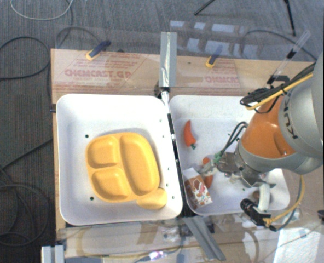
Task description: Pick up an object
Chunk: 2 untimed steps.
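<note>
Lying lengthwise up-down, the red pepper (190,134) points its green stem downward; tool (212,165) state unclear.

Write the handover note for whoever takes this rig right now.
Gripper: low in the right bin, near its left side; whether it is open or shut is not clear, and nothing is seen in its grip.
Right bin: a red pepper at upper left, a small printed packet at lower left, and a small reddish item right by the gripper.
Left bin: a yellow divided tray, with a yellow lump at its lower right corner.
Done: no pick shown yet.
Left: grasp one object and lift it.
</note>
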### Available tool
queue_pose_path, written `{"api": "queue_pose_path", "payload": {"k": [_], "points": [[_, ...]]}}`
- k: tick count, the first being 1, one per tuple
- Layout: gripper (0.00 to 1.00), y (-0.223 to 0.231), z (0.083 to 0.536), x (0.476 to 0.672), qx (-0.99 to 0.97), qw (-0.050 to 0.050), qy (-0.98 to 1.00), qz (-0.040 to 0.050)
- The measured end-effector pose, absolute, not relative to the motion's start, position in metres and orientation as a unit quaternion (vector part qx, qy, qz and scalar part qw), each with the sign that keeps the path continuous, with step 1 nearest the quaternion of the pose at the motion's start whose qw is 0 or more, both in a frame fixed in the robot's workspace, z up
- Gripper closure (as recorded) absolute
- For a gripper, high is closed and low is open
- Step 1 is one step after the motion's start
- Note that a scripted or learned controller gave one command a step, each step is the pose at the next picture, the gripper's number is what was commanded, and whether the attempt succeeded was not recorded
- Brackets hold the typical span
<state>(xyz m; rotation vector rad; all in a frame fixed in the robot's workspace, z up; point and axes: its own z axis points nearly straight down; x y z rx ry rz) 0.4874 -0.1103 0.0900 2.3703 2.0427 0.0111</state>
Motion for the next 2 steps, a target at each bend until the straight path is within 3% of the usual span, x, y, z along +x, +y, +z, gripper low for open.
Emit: {"api": "queue_pose_path", "payload": {"k": [1,2], "points": [[1.0,-0.109,0.099,0.487,0.757,0.004,0.653,0.0035],[1.0,-0.069,0.183,0.576,0.732,0.0,0.681,-0.0022]]}}
